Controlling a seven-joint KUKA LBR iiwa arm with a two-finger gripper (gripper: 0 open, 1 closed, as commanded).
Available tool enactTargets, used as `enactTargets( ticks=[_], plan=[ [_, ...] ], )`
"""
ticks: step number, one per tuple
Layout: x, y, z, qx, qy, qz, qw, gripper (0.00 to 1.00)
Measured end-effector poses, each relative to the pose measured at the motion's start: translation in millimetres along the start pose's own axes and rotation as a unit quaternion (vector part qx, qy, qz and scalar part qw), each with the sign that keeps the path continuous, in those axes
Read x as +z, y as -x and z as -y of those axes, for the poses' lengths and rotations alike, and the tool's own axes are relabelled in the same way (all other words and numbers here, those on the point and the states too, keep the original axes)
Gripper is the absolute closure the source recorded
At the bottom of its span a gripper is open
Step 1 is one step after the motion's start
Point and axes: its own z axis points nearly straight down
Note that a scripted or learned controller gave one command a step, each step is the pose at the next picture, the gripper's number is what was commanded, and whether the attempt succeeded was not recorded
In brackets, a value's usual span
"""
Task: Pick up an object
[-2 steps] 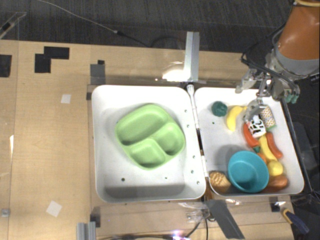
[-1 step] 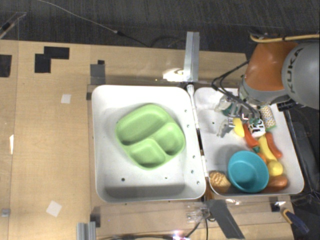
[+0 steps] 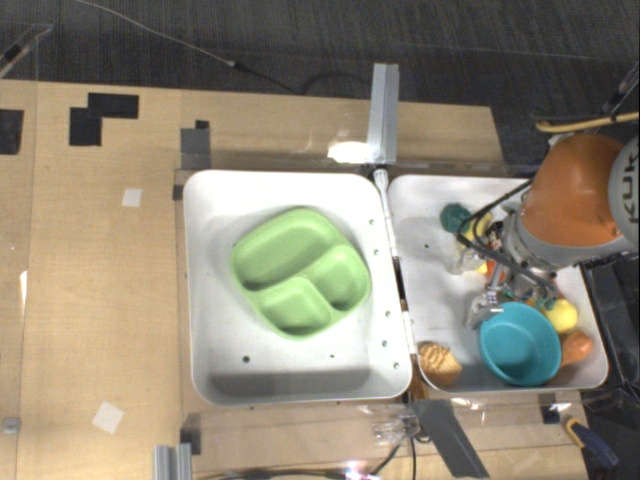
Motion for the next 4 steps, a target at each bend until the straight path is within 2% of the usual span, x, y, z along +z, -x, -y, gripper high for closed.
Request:
enactTargets(
  ticks=[1, 2, 3, 4],
  plan=[
    [2, 84, 11, 0.051, 0.004, -0.031, 0.9982, 0.0],
    [-14, 95, 10, 0.05, 0.001, -0.005, 0.9987, 1.0],
    [-5, 84, 10, 0.05, 0.004, -0.03, 0.9983, 0.0],
    [1, 74, -3, 0.082, -0.002, -0.012, 0.9965, 0.0]
  ],
)
